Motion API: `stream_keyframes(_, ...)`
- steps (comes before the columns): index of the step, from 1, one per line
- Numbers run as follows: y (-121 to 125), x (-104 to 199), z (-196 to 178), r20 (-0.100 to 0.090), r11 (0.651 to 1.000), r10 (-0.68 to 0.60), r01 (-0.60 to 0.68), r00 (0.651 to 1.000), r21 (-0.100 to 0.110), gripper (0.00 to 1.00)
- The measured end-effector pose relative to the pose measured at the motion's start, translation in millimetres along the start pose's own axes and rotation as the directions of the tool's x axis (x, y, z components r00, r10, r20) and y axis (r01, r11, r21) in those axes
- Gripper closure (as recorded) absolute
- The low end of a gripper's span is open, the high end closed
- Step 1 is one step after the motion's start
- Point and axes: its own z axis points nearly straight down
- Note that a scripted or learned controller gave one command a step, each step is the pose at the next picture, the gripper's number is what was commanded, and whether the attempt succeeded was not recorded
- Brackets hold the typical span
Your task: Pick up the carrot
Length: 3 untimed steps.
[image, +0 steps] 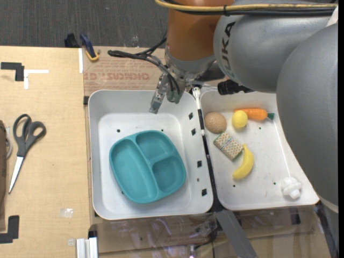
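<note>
Gripper point(163, 97) over left bin's point(102, 160) far edge — well apart from carrot point(254, 114)

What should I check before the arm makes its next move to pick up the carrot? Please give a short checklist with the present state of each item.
1. Carrot visible and uncovered, at the far side of the right bin: ok.
2. Hand above the carrot: not ok; it hangs over the far edge of the left bin.
3. Nothing between the hand's fingers: ok.
4. Free space around the carrot: not ok; the lemon lies right beside its end.
5. Path across the divider to the carrot: cannot tell; the arm hides part of the right bin.
6. Other items apart from the carrot: ok; the banana and the teal plate lie away from it.
</note>
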Motion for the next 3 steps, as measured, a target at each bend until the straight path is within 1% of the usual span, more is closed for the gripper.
stream_keyframes(1, 65, 30, -21, -0.001, 0.999, -0.053, 0.053, 0.999, 0.0, 1.0)
stream_keyframes(2, 67, 21, 39, -0.003, 0.972, 0.235, -0.235, 0.972, 0.004, 1.0)
stream_keyframes(3, 67, 22, 44, -0.002, 0.987, -0.159, 0.159, 0.987, 0.0, 1.0)
